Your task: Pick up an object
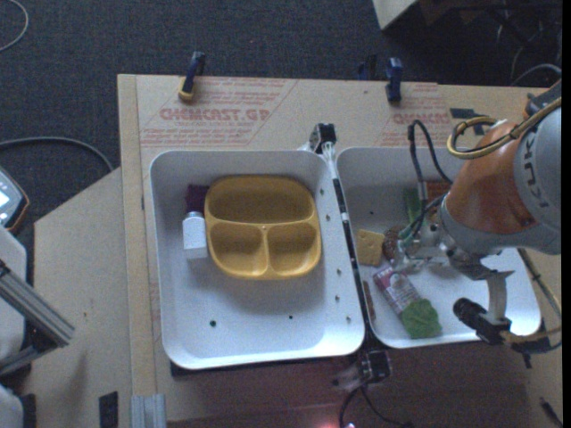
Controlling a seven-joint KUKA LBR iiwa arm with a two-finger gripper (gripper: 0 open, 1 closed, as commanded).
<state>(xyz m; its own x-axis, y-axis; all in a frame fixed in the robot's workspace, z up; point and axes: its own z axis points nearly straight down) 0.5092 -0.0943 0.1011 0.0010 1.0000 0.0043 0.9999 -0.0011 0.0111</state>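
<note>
The grey and orange arm point(500, 194) hangs over the right bin point(526, 315). My gripper point(412, 246) sits low over that bin's left half. A small brown object point(392, 244) lies right at its tip, and a yellow wedge point(368, 246) just to the left. A pink-and-white packet point(392, 287) lies in front of the gripper, with a green lumpy object point(422, 318) beyond its end. A green stick point(411, 207) lies behind the gripper, partly hidden by the arm. I see nothing clearly held.
The left bin point(232, 328) holds a yellow divided tray point(263, 226), a white bottle point(194, 234) and a dark purple item point(196, 193). A ridge point(343, 230) separates the bins. Black cables point(424, 154) loop above the right bin. A black part point(477, 319) juts out below the arm.
</note>
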